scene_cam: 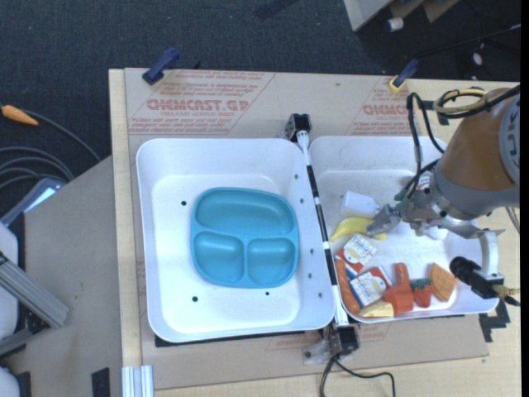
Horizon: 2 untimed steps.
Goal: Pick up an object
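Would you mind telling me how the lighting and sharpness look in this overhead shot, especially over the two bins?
In the camera view, light is even and soft: the left bin is bright white around the blue plate, without harsh glare; the gripper in the right bin is slightly soft; the small food items lack fine detail.

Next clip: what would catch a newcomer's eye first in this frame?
First, the big blue three-compartment plastic plate, alone in the left white bin. Then the jumble of small toy foods along the near edge of the right white bin. The grey arm's gripper hangs low over that bin, beside a yellow banana.
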### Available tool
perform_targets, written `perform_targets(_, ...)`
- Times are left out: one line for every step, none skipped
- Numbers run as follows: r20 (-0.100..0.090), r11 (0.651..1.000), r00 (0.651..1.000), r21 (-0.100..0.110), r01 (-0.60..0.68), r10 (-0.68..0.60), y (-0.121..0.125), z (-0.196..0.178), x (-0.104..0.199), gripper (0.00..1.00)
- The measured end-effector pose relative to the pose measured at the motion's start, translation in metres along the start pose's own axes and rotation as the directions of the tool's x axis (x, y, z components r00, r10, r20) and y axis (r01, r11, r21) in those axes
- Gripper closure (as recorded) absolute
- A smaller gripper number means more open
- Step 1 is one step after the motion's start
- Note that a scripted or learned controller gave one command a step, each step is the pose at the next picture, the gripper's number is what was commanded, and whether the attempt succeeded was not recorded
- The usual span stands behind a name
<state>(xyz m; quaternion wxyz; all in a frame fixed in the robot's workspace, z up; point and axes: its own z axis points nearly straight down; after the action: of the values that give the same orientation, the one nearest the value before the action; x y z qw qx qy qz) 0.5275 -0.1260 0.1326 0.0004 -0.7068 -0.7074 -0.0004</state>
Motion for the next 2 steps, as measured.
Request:
perform_targets(0.001, 1.000, 1.000, 0.000, 0.001, -0.001, 0.064, 0.048, 0.033, 0.00)
perform_targets(0.002, 1.000, 1.000, -0.001, 0.002, -0.002, 0.065, 0.038, 0.033, 1.00)
